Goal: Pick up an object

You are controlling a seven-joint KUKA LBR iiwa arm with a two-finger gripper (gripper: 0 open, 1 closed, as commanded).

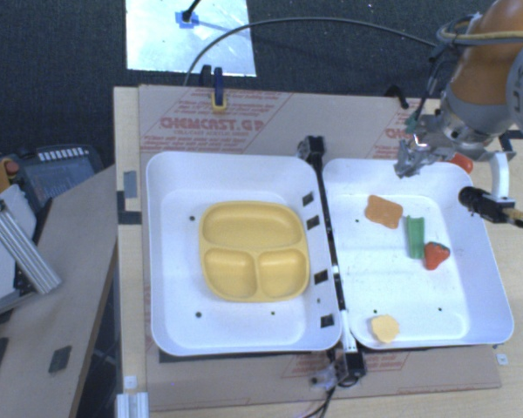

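1. The gripper [409, 165] hangs over the far edge of the right bin [484, 303]; nothing sits between its fingers, and I cannot tell if they are open or closed.
2. An orange piece [383, 211] lies toward the bin's far edge, a green stick [415, 237] just beside it, touching a red strawberry [436, 255].
3. A pale yellow piece [384, 327] lies by the near edge.
4. The left bin [170, 320] holds a yellow divided tray [253, 250].
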